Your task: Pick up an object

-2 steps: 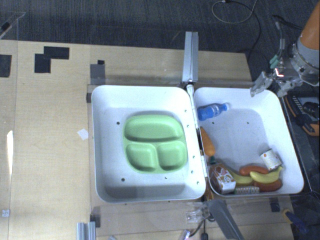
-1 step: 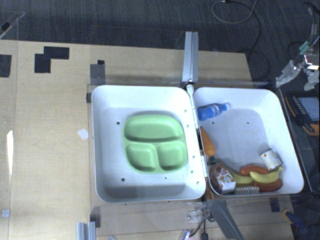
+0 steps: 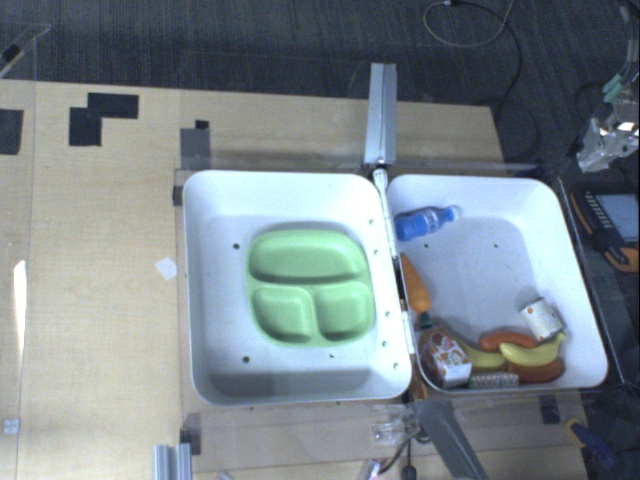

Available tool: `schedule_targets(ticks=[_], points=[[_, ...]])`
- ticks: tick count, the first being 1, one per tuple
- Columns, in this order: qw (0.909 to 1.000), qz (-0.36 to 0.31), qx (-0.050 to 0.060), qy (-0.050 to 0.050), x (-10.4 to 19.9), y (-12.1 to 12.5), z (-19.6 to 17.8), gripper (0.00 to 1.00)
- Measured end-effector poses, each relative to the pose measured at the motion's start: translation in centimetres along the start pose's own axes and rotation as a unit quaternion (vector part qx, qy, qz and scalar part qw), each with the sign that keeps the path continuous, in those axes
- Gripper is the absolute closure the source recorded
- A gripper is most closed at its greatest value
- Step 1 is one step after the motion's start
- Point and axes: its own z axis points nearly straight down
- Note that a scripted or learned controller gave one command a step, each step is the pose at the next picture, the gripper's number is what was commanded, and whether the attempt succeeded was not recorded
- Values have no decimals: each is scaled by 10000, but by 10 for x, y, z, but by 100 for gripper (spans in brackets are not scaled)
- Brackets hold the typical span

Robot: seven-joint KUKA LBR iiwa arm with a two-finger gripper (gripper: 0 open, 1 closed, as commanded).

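1. Two shallow white plastic bins are seen side by side on a pale wooden bench point(image 3: 90, 298), divided by a grey metal rail point(image 3: 382, 118) that runs away from the camera.
2. The left bin point(image 3: 210, 368) is occupied by a light green moulded tray with three compartments point(image 3: 310, 284), one wide at the far side and two smaller at the near side; nothing is seen lying in the compartments.
3. In the right bin point(image 3: 560, 228), a small blue plastic bottle point(image 3: 424, 221) is found at the far left corner. Its long axis runs roughly left to right, its paler end pointed right and slightly away from the camera.
4. An orange elongated object point(image 3: 415, 290) lies against the left wall of the right bin, its long axis along the wall.
5. At the near side of that bin a cluster is gathered: a small printed packet, red and white point(image 3: 446, 356), a yellow banana point(image 3: 530, 349), red sausage-shaped pieces point(image 3: 535, 372) touching it, and a white cylindrical object point(image 3: 542, 317) just beyond.
6. The state of the gripper cannot be told from this view.
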Motion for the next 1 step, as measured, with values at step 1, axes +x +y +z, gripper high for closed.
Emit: schedule_targets(ticks=[1], points=[[9952,973,28,15,28,14,-93,100]])
